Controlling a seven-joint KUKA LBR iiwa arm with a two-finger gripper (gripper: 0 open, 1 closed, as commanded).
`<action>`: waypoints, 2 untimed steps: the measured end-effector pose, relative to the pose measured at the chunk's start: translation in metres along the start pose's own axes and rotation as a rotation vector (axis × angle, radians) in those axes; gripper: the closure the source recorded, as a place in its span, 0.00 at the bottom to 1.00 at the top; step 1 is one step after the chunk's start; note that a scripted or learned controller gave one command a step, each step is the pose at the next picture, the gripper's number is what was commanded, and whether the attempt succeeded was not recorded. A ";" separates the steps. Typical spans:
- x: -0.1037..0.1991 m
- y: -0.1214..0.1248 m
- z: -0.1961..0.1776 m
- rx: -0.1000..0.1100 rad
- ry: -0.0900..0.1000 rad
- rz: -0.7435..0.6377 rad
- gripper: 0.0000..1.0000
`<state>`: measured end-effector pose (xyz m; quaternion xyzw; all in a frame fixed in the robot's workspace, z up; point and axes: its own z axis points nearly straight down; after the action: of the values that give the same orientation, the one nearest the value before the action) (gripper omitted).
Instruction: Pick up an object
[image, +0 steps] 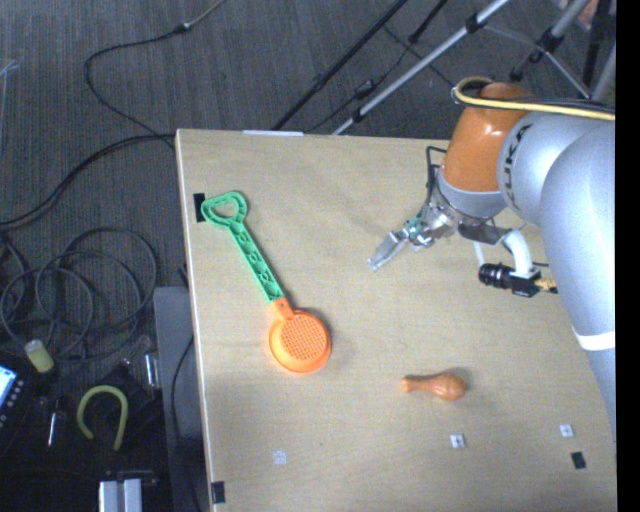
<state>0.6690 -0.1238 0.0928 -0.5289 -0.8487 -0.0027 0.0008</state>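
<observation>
Bench surface (340, 180) of pale tan board, wide across the middle, dark carpet and loose black cables (90, 260) off to its left. Grey arm (575, 220) next in bulk, reaching in from the right, orange band (480, 140) just above the wrist. Gripper (385, 255) slanted down and leftward over the upper middle of the board, fingers close together at a narrow tip, nothing seen between them; whether touching the board, impossible to judge. Green-handled strainer (262, 280) lying flat on the left part of the board, loop end toward the far left corner, round orange mesh head (299, 342) toward the near side, well apart from the gripper. Small orange drumstick-shaped toy (437, 385) lying on its side in the lower right part of the board, thin end pointing left, below the gripper and apart from it. Small markers (457, 440) dotted near the front edge.
</observation>
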 end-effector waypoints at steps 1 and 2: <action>-0.006 -0.004 0.009 0.004 -0.004 -0.036 0.00; -0.005 -0.002 0.000 0.001 -0.003 -0.037 1.00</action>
<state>0.6690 -0.1292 0.0933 -0.5131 -0.8583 -0.0013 -0.0002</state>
